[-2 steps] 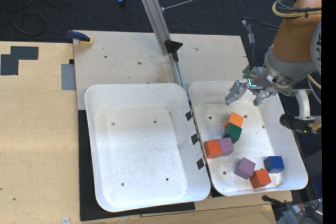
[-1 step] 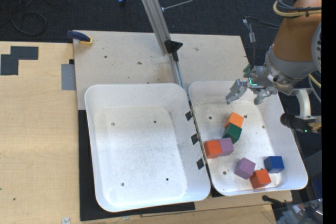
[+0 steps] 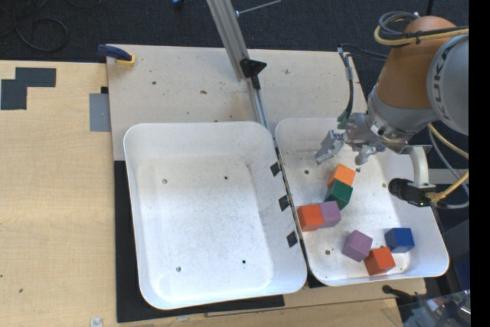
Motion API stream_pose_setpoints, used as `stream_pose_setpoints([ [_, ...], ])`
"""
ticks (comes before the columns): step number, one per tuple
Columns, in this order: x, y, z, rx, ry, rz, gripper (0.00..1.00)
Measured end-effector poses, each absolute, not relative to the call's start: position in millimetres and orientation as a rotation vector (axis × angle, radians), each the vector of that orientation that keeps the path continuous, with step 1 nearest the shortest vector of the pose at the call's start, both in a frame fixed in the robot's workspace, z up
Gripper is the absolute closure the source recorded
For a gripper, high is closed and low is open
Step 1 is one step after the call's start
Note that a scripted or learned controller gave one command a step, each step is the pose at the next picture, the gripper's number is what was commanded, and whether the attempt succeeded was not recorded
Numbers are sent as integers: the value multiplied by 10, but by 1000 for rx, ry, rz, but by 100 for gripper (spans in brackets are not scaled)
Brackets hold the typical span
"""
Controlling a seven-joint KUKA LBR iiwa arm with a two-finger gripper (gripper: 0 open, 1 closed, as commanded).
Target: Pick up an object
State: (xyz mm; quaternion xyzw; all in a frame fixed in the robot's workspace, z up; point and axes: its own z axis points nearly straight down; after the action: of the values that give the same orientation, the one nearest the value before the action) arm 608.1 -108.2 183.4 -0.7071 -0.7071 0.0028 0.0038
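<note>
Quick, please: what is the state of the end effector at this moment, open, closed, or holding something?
End effector: open, holding nothing, above the right bin, just over the orange block.

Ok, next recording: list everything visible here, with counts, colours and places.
bins: 2, white, side by side on the bench; left bin, right bin
blocks: 7, all in the right bin; orange on green; red-orange touching purple; purple, red-orange, blue near the front
metal rail: 1, silver, behind the bins
arm: 1, grey and orange, from the right
end effector: 1, above the orange block
</note>
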Motion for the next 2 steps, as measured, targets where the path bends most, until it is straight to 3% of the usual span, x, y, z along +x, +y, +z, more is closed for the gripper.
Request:
stream_pose_setpoints([
  [1,6090,-1139,1369,-2218,-2216,8,0],
  [2,6163,-1167,1229,-2241,-2233,-19,0],
])
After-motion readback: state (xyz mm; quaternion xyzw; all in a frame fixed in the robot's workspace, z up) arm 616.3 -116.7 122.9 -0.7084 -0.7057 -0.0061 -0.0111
